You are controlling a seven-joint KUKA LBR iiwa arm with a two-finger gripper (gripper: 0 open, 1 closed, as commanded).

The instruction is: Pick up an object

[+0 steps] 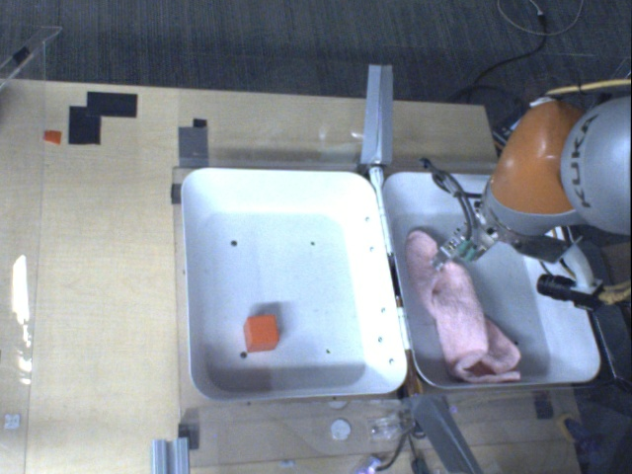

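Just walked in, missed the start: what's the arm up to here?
The arm is reaching in from the right over the right bin, with its gripper down at the upper end of a pink cloth lying along that bin. Whether it actually has the cloth is not clear from this view. In the left bin an orange block sits untouched near the front.

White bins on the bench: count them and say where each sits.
2. The left bin holds an orange block; the right bin holds a pink cloth, with the gripper above it.
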